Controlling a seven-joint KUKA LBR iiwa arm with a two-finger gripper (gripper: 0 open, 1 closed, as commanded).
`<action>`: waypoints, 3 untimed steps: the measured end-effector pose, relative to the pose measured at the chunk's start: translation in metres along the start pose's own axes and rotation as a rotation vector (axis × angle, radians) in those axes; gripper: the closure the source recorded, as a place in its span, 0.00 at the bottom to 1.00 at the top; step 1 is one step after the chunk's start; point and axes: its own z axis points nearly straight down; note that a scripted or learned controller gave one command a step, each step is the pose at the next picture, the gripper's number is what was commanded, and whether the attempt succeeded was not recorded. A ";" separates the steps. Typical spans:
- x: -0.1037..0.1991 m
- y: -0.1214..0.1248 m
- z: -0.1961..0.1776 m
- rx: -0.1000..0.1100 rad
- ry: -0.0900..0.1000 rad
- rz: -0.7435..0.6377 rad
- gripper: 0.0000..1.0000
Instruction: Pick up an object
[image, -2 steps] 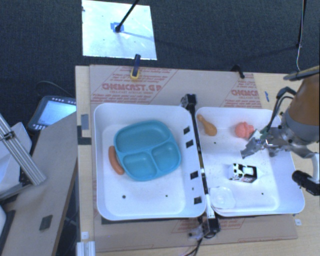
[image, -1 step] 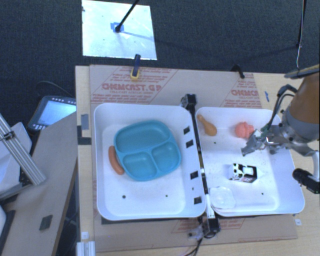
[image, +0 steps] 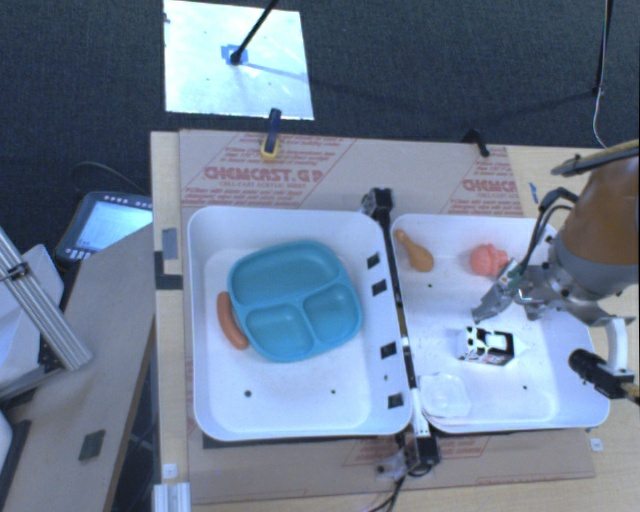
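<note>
The right bin (image: 560, 395) holds an orange drumstick-shaped toy (image: 414, 252) at its back left and a pink lumpy object (image: 488, 259) at the back. A small black-and-white object (image: 488, 346) lies in the middle, and a clear plastic piece (image: 446, 393) lies near the front left. My gripper (image: 492, 305) reaches in from the right, tilted down and to the left. Its tip hangs just above and behind the black-and-white object. I see nothing held in it.
The left bin (image: 212, 400) carries a blue divided plate (image: 295, 300) with an orange sausage toy (image: 231, 320) lying beside its left edge. A black divider with clips (image: 392, 300) runs between the bins. The arm's grey and orange body (image: 600, 235) covers the right bin's far right side.
</note>
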 end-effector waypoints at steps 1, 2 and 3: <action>0.002 0.001 0.062 0.000 0.000 0.000 0.00; 0.003 0.004 0.079 -0.006 0.001 0.000 0.00; 0.003 0.006 0.067 -0.012 0.001 -0.001 1.00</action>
